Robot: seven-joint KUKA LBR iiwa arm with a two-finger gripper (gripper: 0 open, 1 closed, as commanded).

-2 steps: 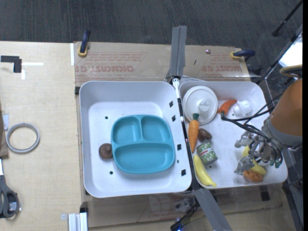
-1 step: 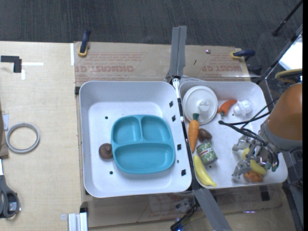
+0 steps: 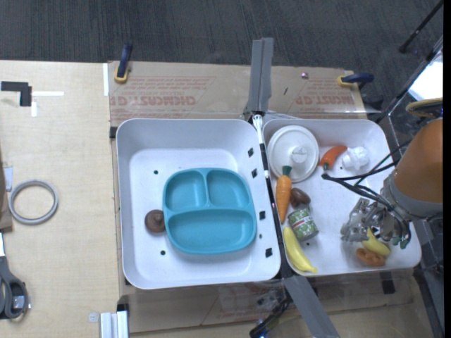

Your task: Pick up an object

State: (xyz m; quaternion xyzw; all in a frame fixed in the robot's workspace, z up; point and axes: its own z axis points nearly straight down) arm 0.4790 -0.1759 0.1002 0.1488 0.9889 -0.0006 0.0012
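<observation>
Down at the near edge of the right bin [image 3: 394,146], the gripper [image 3: 368,225] hangs low, with black cables looping up from it to the grey and orange arm [image 3: 423,171] on the right. I cannot tell if the claw is apart or together, because it is a shiny tangle from up here. Right under it sit a small yellow thing [image 3: 375,246] and a small orange thing [image 3: 370,258], close to the bin's near right corner. They touch each other. I cannot tell if the claw touches them.

Near the same edge, more to the left, a banana [image 3: 297,252] lies by the wall between the two bins. Just above it stands a little can with a green label [image 3: 303,225]. A brown lump [image 3: 299,196] sits next to the can, and a carrot [image 3: 282,196] lies along the middle wall.

Farther back there is a round white lid [image 3: 294,152], an orange pepper [image 3: 332,155] and a white crumpled thing [image 3: 355,158].

Over in the left bin [image 3: 134,210], a blue plate with three parts [image 3: 209,210] sits in the middle. A small brown ball [image 3: 154,220] rests just beside its left side.

On the wooden bench [image 3: 56,139] to the left lies a grey ring of tape [image 3: 30,201]. Scissors [image 3: 10,294] lie near the front corner.
</observation>
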